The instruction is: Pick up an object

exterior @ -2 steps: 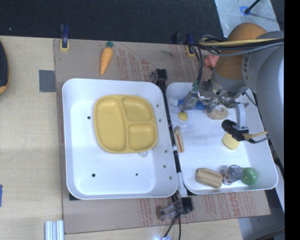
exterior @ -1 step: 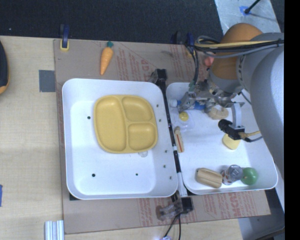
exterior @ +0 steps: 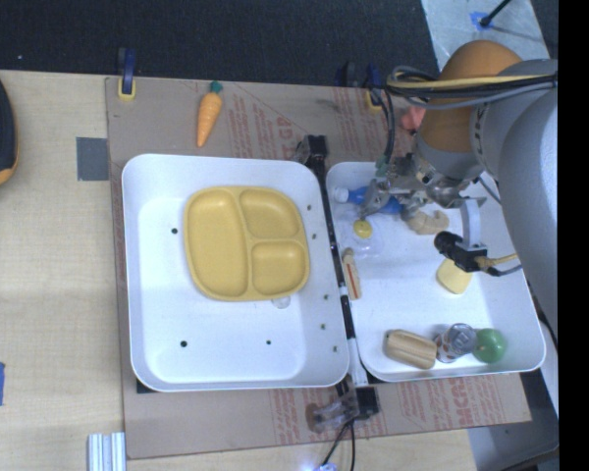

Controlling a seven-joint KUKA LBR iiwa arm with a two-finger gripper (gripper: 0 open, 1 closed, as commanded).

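While the gripper (exterior: 391, 192) hangs low at the far-left corner of the right bin (exterior: 515, 356), in the camera view, the step in hand reads as the reach and descent toward a pick, not yet a lift. How far apart the fingers stand I cannot tell, since the wrist and its cables crowd over them, and nothing can be seen held between them. Taking the gripper as landmark, a small yellow piece (exterior: 361, 230) lies just on the near side of it, a tan lump (exterior: 428, 222) sits just to its right, and a pale yellow block (exterior: 454, 277) lies farther toward the near right. Well away at the bin's near edge rests a wooden cylinder (exterior: 410, 348), its long axis running roughly left to right with a slight tilt, beside a green ball (exterior: 489, 344). Judging from this, the next move calls for closing squarely on whatever sits beneath, then raising straight up.
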